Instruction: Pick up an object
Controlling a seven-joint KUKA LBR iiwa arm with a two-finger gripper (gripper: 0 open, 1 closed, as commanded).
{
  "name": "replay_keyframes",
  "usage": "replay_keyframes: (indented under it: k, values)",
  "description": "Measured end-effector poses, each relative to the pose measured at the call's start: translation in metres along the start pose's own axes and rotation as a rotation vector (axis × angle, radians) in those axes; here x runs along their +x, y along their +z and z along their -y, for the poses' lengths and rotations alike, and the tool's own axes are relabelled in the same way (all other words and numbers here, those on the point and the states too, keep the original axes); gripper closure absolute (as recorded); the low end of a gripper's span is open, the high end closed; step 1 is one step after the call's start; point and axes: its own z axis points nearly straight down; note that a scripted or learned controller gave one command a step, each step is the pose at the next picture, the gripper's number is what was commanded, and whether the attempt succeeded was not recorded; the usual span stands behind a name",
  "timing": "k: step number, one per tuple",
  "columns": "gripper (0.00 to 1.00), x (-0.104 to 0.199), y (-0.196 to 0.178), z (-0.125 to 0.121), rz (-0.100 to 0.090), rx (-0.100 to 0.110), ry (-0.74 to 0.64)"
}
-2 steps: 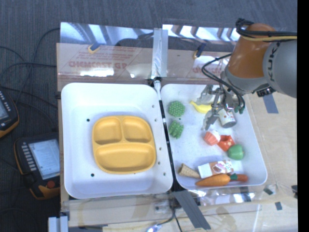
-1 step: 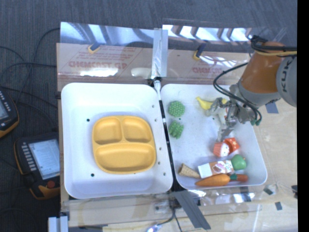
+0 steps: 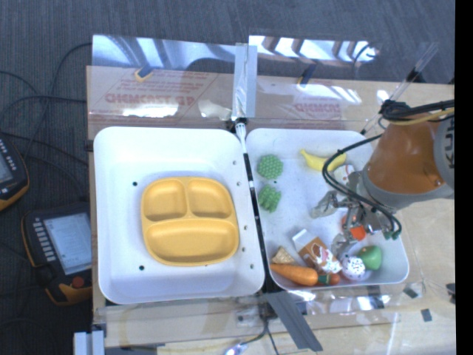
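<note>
My gripper hangs low over the middle right of the right bin, under the orange wrist band. Just below it lie a green apple, a white dotted ball and a red and white toy pack. A small orange bit shows right at the gripper, and I cannot tell whether it is held. A carrot and a pizza wedge lie along the front wall. Two green bumpy pieces and a banana sit farther back.
The left bin holds a yellow divided plate. A ridge separates the two bins. Black cables loop from the wrist over the right bin. Foil-backed panels stand behind the bins.
</note>
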Motion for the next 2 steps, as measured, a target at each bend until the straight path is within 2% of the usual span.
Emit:
replay_keyframes:
  k: [1,2]
  values:
    - [0.0,0.023,-0.001,-0.064,0.008,0.0,0.028]
    - [0.0,-0.059,-0.01,-0.068,-0.006,-0.003,-0.054]
